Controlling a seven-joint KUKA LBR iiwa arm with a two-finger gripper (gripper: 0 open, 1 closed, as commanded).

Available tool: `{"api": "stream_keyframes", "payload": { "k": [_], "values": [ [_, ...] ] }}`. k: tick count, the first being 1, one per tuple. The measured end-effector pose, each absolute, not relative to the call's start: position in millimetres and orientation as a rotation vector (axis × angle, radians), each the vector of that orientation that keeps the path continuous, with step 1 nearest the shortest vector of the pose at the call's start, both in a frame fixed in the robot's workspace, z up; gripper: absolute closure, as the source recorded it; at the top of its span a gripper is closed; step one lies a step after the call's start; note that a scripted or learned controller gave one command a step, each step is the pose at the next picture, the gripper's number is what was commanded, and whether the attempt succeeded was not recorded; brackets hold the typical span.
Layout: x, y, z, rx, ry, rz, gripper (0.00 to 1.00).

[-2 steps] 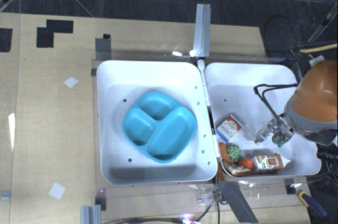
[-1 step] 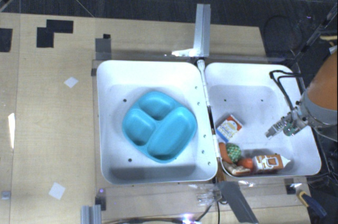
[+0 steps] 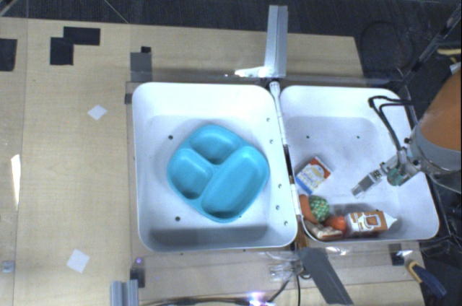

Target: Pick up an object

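Observation:
My gripper [image 3: 364,184] hangs over the right half of the right bin [image 3: 339,113], reaching in from the right edge. Nothing shows in it. To its left lies a small white, orange and blue carton [image 3: 312,175]. Below it, along the bin's front wall, an orange and white juice carton [image 3: 367,222] lies on its side. Beside that are a green and orange toy vegetable [image 3: 316,208] and a small red-orange piece [image 3: 333,224]. The gripper is apart from all of them.
The left bin [image 3: 155,153] holds a blue divided plate [image 3: 218,172]. A metal post [image 3: 277,37] stands behind the wall between the two bins. A black cable [image 3: 386,117] loops over the right bin's back right corner.

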State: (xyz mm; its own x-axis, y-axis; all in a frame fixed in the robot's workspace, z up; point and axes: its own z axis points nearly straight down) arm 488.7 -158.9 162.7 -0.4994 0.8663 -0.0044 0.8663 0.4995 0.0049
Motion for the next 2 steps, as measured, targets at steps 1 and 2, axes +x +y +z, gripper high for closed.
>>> {"api": "stream_keyframes", "payload": {
  "k": [1, 2],
  "values": [
    [489.2, -115.9, 202.1, 1.2, 2.894, 0.003, 0.0],
    [494.2, -108.8, 103.8, 1.019, 2.947, 0.009, 0.0]
  ]
}}
